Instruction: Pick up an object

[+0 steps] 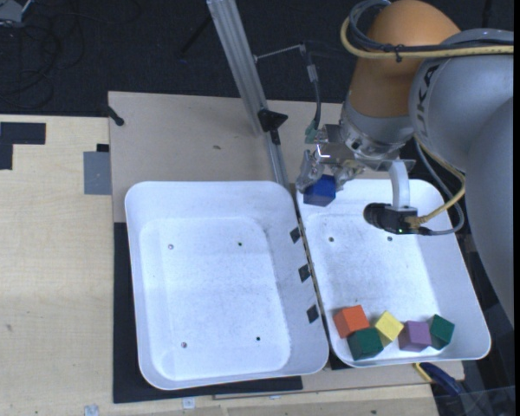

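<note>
Gripper (316, 173) clamps blue cube (320, 191) above white right bin (468, 293).

Blue block (320, 191) up top. Orange block (350, 319), yellow block (388, 326), purple block (414, 334), two dark green blocks (365, 344) (441, 329). Both bins (152, 199) white, faintly speckled. Arm (468, 94) grey with orange band (403, 50). Surface (43, 232) pale wood.

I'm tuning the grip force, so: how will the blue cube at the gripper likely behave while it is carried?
The blue cube sits between the fingers of the gripper, above the right bin. It looks rigid, with flat faces, so it probably won't deform or roll. It seems small and likely light. It looks tilted, so it might pivot in a loose grip.
</note>
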Controlling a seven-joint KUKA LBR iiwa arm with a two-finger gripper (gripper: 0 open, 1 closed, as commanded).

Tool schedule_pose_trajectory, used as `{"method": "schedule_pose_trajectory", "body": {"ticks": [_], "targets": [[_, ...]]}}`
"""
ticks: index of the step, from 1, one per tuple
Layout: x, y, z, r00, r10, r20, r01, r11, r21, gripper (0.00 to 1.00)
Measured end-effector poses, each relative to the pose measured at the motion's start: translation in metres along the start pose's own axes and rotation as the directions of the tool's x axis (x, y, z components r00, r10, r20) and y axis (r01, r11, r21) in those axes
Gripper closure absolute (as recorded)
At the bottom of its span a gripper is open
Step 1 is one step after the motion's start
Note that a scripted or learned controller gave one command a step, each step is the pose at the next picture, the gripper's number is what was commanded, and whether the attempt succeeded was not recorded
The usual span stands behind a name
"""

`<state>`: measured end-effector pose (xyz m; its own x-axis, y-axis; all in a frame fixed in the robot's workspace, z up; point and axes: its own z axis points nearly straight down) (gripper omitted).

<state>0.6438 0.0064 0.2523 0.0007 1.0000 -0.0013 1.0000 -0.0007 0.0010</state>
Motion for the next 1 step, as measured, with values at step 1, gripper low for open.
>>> {"method": "schedule_pose_trajectory", "body": {"ticks": [1], "targets": [[0.0803, 0.0116, 0.0644, 1.000, -0.006, -0.004, 0.006, 1.000, 0.011, 1.00]]}}
